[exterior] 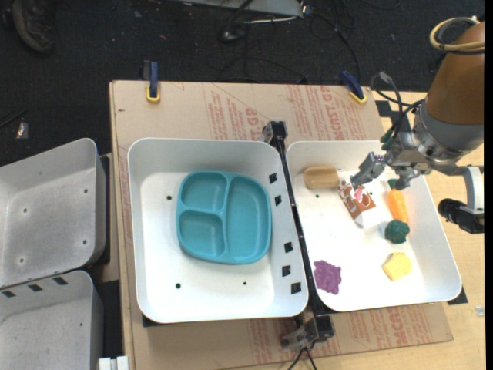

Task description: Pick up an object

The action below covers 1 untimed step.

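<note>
Nearest the camera in the right bin (439, 280), a yellow block (397, 266) and a purple cluster (327, 276); beyond them a green piece (397, 231), then the orange carrot (397, 205), long axis running front to back. Farther back, poised at the carrot's far end and reaching toward the small red-and-white packet (357, 200) just left of it, the gripper (383, 166). Open or closed: cannot tell.

Tray (224, 216) in L bin (146, 230); food items in R bin (431, 284).
</note>
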Available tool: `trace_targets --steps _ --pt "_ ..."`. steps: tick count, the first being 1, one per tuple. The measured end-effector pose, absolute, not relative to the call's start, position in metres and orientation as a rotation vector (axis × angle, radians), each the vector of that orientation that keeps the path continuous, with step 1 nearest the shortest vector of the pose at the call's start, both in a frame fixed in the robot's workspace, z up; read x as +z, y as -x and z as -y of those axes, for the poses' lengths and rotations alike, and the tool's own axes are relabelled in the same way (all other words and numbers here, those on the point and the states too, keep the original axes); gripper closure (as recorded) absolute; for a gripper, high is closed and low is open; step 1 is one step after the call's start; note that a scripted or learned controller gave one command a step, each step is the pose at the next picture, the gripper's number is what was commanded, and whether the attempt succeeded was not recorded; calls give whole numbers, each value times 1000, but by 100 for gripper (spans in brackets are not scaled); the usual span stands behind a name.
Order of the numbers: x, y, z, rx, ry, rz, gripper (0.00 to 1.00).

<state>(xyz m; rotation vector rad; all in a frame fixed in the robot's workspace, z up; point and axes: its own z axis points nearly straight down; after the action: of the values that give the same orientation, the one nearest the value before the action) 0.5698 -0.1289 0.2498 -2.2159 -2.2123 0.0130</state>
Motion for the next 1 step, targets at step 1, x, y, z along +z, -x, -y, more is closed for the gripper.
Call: trace_targets --steps 1 --pt "257 -572 128 0 2220 2223 0"
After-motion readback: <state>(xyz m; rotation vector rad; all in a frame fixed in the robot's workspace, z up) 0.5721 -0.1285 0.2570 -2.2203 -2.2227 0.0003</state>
